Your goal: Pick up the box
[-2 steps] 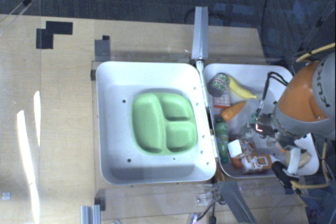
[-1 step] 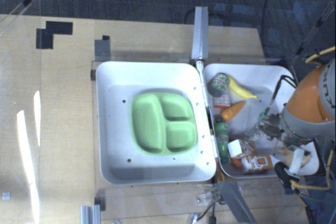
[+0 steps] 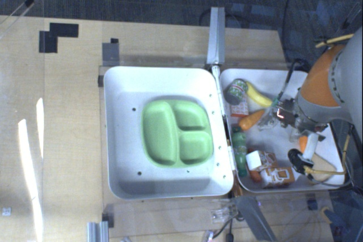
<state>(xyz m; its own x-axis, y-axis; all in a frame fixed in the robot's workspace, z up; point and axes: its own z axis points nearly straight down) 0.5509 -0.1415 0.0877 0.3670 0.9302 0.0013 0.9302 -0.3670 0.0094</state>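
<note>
My arm [image 3: 340,79] has a smooth, rounded grey shell, with a broad orange band [image 3: 319,85] wrapping it above the wrist. Below the band I see a darker grey wrist section carrying black hardware, and a thin black cable running alongside. A small red light glows near the tool end.

The arm [image 3: 332,88] is cut off by the right edge, and its wrist covers the middle of the right bin [image 3: 286,72], hiding whatever lies beneath. The gripper [image 3: 283,113] is too small and dark to read. The box [image 3: 278,175] near the bin's front wall carries print too blurred to read.
</note>
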